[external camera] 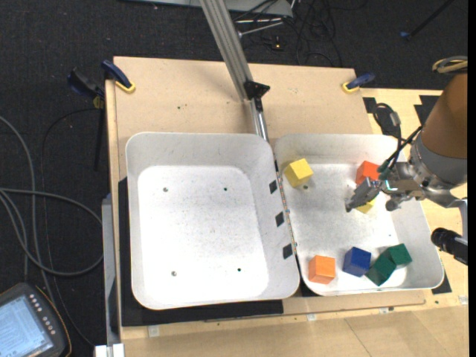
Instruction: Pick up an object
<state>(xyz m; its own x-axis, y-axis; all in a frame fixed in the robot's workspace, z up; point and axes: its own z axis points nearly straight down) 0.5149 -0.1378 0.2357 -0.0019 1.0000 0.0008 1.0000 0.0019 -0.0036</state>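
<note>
My gripper point(360, 199) hangs over the middle of the right bin point(327, 222), reaching in from the right. A small yellow piece point(365, 208) shows just under its tip; whether it is gripped I cannot tell. A red-orange block point(366, 171) lies right behind the gripper. A yellow block point(299, 172) sits near the bin's left wall. Along the front of the bin lie an orange block point(321, 268), a blue block point(357, 261) and two green blocks point(387, 263) touching each other.
The left bin point(141, 199) stands beside the right one, with a divider ridge point(282, 214) between them. A metal pole point(227, 39) slants over the back of the bench. Clamps sit at the bench's back corners.
</note>
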